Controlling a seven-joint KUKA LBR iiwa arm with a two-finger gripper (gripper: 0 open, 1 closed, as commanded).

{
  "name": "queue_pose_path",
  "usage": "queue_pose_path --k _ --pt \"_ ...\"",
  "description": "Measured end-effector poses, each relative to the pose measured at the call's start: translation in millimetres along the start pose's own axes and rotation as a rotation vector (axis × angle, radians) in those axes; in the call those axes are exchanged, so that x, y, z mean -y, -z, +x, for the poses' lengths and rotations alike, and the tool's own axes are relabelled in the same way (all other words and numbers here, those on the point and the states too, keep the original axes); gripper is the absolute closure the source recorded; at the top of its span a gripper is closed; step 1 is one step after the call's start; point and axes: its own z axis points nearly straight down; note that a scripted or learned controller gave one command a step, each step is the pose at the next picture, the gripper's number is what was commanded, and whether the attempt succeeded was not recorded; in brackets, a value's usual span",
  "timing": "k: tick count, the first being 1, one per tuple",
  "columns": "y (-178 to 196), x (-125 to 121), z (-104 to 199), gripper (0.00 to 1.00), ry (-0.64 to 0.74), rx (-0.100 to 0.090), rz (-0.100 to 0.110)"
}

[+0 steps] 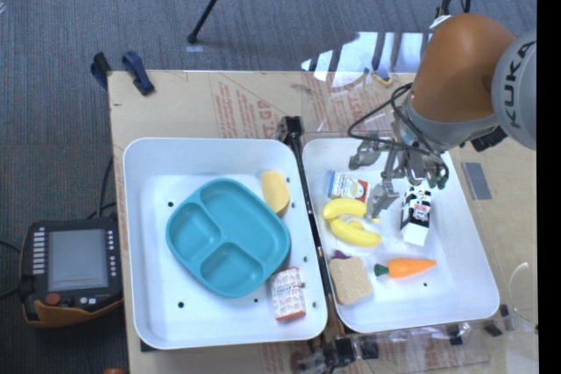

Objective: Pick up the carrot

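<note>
The orange carrot (407, 268) with a green tip lies flat in the right bin (469, 280), toward its front. My gripper (396, 191) hangs over the middle of that bin, above and a little left of the carrot, well apart from it. Its fingers (381, 201) point down and stand open with nothing between them. The arm's orange band sits over the bin's back right.
In the right bin: two yellow bananas (349, 221), a small carton (347, 186), a black-and-white milk carton (416, 219), a bread slice (351, 280). The left bin (145, 188) holds a teal divided plate (228, 236), a yellow piece (276, 191) and a snack packet (287, 293).
</note>
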Motion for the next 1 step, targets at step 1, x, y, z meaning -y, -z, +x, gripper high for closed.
queue_pose_path --k 1 --pt "-46.4 24.1 56.4 0.00 0.080 -0.006 -0.001"
